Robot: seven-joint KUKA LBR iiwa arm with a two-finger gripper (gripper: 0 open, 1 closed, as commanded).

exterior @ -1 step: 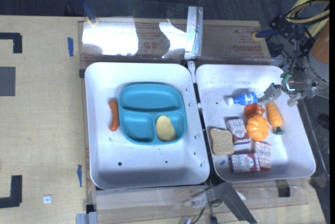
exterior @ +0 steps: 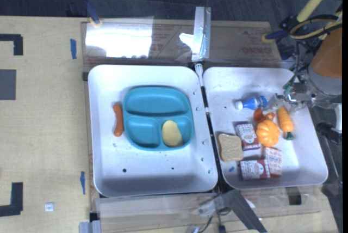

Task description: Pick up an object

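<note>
Camera view, blue tray (left bin) holding potato, fingers state unclear

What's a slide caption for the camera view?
KUKA arm's gripper above the right bin's toy food; blue tray with a potato in the left bin.

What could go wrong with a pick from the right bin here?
Two risks, both judgement calls:
1. The orange pumpkin, carrot and small cartons lie packed together, so a descent may catch two items or nudge neighbours.
2. The bottle lies on its side near the gripper and could roll away when touched. The carrot sits near the right bin wall, leaving little room on that side.
</note>
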